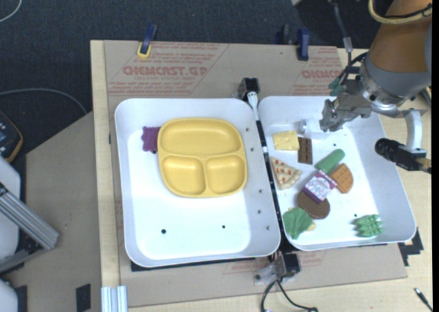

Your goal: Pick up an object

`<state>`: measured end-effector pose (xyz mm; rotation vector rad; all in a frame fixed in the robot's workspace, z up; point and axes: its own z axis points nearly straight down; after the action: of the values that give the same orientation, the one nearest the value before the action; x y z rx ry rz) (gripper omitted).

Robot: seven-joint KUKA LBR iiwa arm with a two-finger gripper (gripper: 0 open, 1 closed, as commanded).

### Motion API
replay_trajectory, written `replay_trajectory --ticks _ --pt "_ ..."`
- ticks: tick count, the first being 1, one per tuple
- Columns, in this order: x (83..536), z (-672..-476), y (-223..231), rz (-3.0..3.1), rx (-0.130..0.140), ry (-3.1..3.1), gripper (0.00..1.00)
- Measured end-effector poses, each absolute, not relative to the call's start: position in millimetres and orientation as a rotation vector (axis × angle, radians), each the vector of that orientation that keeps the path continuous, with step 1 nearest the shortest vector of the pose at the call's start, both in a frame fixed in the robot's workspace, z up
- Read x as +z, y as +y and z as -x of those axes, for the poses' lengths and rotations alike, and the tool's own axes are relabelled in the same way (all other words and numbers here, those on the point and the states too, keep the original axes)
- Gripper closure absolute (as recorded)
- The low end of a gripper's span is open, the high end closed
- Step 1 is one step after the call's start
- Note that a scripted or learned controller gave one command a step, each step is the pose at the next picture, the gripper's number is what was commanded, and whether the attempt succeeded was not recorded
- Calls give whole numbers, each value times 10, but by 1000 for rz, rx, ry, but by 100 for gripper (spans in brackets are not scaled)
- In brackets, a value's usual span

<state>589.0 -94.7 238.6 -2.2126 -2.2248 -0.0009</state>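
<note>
- Two shallow white bins side by side on a bench: left bin (137, 187) and right bin (384, 187), rims touching along the middle.
- In the left bin, a yellow divided plate (202, 156) toward 12 o'clock of that bin's floor, one long compartment on top and two smaller ones below.
- Just at the plate's 9 o'clock, touching its edge, a small purple item (149, 138).
- In the right bin, a scatter of toy foods: a pale yellow cheese block (286, 141) near 10 o'clock, with a dark brown bar (305, 150) just beside it at its 3 o'clock.
- Below these, a waffle-patterned wedge (285, 173) near the bin's 9 o'clock edge.
- Near the bin's centre, a green pickle-like piece (330, 161), an orange-brown piece (343, 178) touching it at 5 o'clock, and a purple-and-white packet (319, 186) lying over a dark brown disc (314, 206).
- At 7 o'clock of the bin, a green leafy piece (296, 222); at 5 o'clock, a bright green ridged piece (367, 225), well apart from the rest.
- Gripper (329, 120) hanging over the right bin's 12 o'clock area, above bare floor, near the cheese block's 2 o'clock.
- Nothing visible between the tips; released or clenched, cannot tell.
</note>
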Motion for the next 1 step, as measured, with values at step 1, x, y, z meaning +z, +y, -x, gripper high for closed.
replay_trajectory --ticks 1 --pt "2252 -5728 -382 2212 1 -2224 100"
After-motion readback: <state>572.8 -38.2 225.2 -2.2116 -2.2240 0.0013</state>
